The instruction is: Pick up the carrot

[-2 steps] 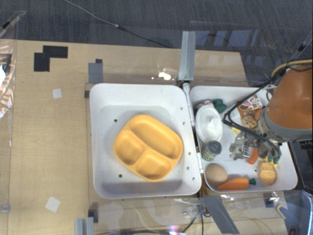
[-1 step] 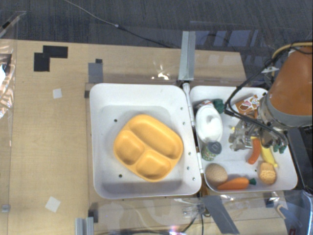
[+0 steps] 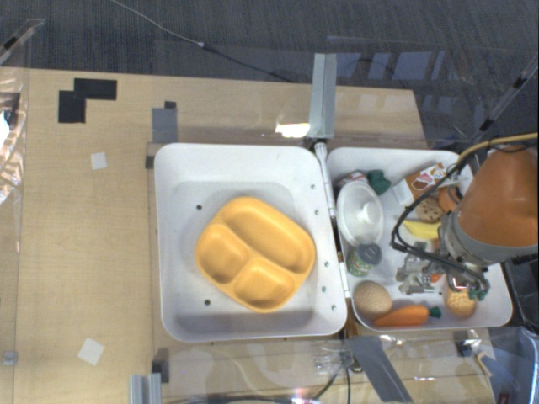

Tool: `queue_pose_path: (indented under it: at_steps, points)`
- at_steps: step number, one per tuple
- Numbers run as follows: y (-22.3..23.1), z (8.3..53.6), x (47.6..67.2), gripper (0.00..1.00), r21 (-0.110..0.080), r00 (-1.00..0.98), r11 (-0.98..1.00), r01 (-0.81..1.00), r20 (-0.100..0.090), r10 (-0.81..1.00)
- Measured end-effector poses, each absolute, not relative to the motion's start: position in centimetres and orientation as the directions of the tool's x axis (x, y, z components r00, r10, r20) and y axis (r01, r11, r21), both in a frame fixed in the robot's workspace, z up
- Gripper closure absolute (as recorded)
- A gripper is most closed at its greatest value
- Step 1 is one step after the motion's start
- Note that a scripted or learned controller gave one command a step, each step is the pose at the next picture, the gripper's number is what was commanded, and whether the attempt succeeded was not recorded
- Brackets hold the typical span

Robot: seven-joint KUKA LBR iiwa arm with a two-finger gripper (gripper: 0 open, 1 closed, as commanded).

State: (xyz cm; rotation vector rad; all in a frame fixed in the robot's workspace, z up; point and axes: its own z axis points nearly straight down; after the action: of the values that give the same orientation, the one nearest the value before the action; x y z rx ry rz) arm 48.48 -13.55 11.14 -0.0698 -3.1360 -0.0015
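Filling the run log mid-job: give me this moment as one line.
task: pick up carrot | carrot: lying at near edge of right bin, not held | gripper: above carrot, beside egg | left bin: yellow divided plate

orange carrot (image 3: 402, 316) with green tip, yellow divided plate (image 3: 255, 252), white bins (image 3: 181, 225), tan egg (image 3: 372, 297).

A yellow divided plate (image 3: 255, 263) lies in the left bin (image 3: 177, 225). In the right bin (image 3: 497, 314) sit a clear cup (image 3: 360, 211), a small can (image 3: 365, 259), and a tan egg-shaped item (image 3: 371, 297).
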Motion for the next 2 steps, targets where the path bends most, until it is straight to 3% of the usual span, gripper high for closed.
queue_pose_path:
  at_steps: [1, 2]
  points:
    - [-15.0, 25.6, 49.1, 1.0, -0.006, -1.0, 1.0, -0.014, -0.021, -0.015]
    - [-17.6, 30.6, 50.3, 1.0, -0.005, -0.999, 0.999, -0.036, -0.015, -0.036]
